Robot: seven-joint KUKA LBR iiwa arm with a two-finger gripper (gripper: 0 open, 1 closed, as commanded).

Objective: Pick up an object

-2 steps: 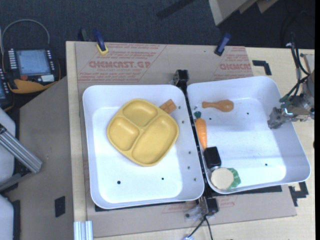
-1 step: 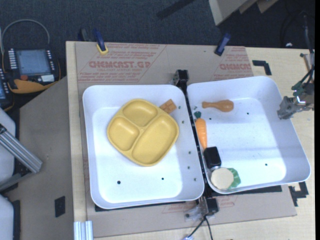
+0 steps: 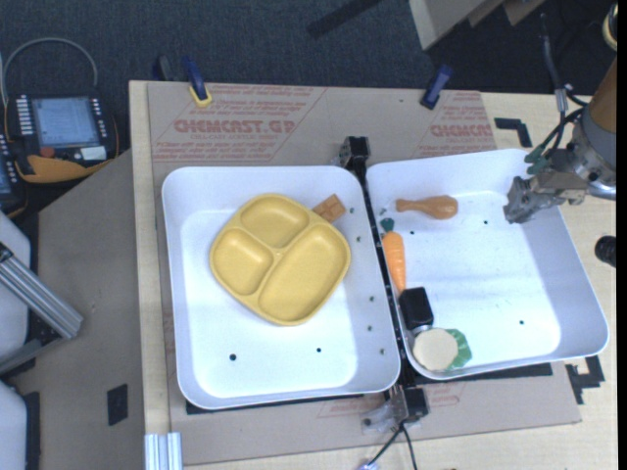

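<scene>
Plastic on cardboard, mostly matt, a little sheen here and there.
The two bins, left bin (image 3: 186, 292) and right bin (image 3: 549, 311), look like smooth white plastic with a soft gloss along their rims; under them the table (image 3: 294, 116) wears a matt brown cardboard sheet printed in red. The yellow divided plate (image 3: 280, 258) reads as smooth moulded plastic, faintly shiny. The carrot (image 3: 394, 260) and the drumstick (image 3: 428, 207) look like smooth toy plastic, the black block (image 3: 416, 308) is dull and matt. The tool (image 3: 524, 204) is matt grey metal, and blue plastic clamps (image 3: 199, 84) sit at the cardboard's top edge.
</scene>
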